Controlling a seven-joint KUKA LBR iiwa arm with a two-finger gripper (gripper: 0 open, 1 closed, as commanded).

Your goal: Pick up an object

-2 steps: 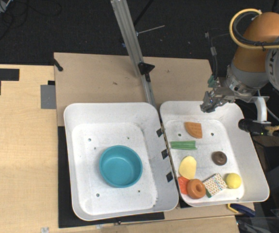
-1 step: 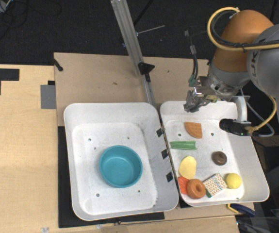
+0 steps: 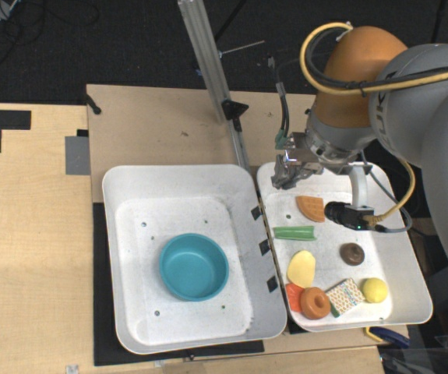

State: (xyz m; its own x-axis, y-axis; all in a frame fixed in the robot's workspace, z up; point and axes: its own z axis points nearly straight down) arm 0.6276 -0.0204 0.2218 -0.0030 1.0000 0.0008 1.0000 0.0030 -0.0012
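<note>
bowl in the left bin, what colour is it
Teal blue bowl, plain, clear in the camera view.

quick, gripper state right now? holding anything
gripper: cannot be told, open or closed; it sits over the far end of the right bin, and nothing can be seen held in it.

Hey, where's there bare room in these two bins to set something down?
Left bin: bare floor all round the teal bowl, widest along its far side. Right bin: crowded. The claw sits over its far corner, and the near end is packed with the donut, lemon and yellow piece.
</note>
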